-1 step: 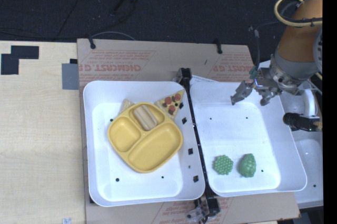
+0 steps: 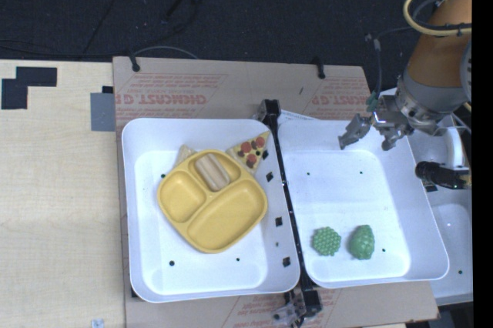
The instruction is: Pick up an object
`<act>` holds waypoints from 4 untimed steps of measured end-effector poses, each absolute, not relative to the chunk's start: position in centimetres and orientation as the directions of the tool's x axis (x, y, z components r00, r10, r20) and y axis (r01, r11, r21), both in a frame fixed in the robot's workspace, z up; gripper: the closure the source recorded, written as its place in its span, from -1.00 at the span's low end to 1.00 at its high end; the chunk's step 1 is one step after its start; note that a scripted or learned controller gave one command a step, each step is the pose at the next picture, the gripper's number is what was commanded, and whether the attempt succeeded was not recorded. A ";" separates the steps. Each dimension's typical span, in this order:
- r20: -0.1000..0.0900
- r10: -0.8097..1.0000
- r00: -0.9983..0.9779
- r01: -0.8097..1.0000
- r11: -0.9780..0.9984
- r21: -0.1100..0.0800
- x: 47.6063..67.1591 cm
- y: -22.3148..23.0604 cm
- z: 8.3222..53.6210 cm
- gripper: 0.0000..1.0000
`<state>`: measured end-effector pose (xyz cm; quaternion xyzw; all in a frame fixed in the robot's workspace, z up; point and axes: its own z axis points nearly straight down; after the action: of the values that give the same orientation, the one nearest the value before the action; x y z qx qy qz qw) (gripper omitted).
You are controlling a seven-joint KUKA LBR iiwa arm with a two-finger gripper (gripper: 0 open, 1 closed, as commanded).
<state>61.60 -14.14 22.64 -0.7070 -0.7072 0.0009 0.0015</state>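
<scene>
You've got the end effector (image 2: 373,132) hanging over the far edge of the right bin (image 2: 420,195), up near its top rim; two dark grey fingers spread apart, nothing between them. Arm (image 2: 435,57) comes in from the right, grey body with the orange band above the wrist and a yellow cable loop on top. Right bin is a shallow white plastic tray with rounded corners and a smooth, slightly glossy floor. Two green items sit near its front edge, well apart from the end effector: a round, bumpy green ball (image 2: 326,241) with a knobbly surface, and just beside it to the right a taller green lump (image 2: 362,242), oval and finely textured. They're close but not touching as far as you can tell. Left bin (image 2: 146,242) is the same white tray. It carries a yellow divided plate (image 2: 213,201), smooth plastic, three compartments, rounded outline, turned at an angle. A tan ridged oblong piece (image 2: 212,171) lies in the plate's upper compartment. A pizza slice toy (image 2: 252,150), pale wedge with red dots, rests against the plate's upper right rim near the divider between the bins. Both bins sit on a brown cardboard sheet (image 2: 231,88) with red printed lettering, laid on the light wood table (image 2: 54,203). Dark carpet-like floor behind.
</scene>
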 end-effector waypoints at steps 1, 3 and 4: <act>0.001 1.000 0.000 1.000 0.000 -0.008 61.8 -13.7 16.3 -1.00; 0.001 1.000 0.002 1.000 -0.002 -0.005 61.4 -13.4 8.7 -1.00; 0.001 1.000 0.004 1.000 -0.004 -0.006 61.4 -13.4 9.7 1.00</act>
<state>61.35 -13.40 9.67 -0.7084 -0.7058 0.0019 0.0026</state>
